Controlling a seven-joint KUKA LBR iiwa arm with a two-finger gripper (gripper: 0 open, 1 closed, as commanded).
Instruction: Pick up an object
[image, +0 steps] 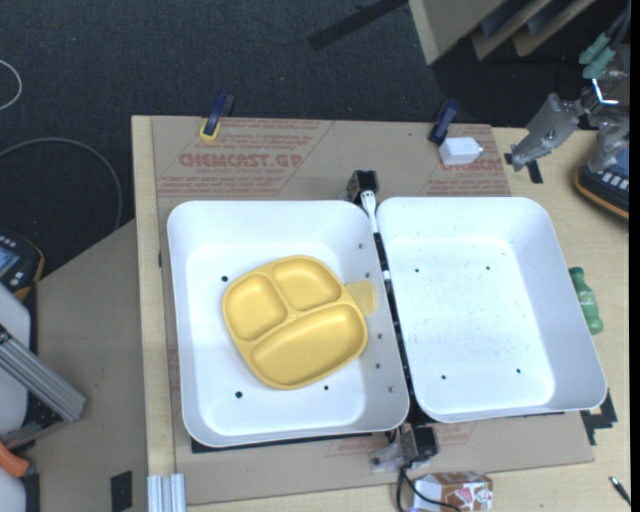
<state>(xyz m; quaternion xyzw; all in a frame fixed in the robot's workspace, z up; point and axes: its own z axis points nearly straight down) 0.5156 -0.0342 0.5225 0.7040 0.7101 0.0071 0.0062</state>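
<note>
Resting in the left bin (190, 300), a yellow divided plate (293, 320); dark carpet (80, 70) around.

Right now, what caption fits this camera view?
A yellow divided plate lies in the left white bin.

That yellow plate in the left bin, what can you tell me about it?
The yellow plate is a glossy, plastic-looking divided dish with three hollows: two small ones above, one large below. A small tab sticks out on its right edge. It lies flat, face up and turned askew, on the floor of the left bin, near the middle. Nothing else touches it.
</note>
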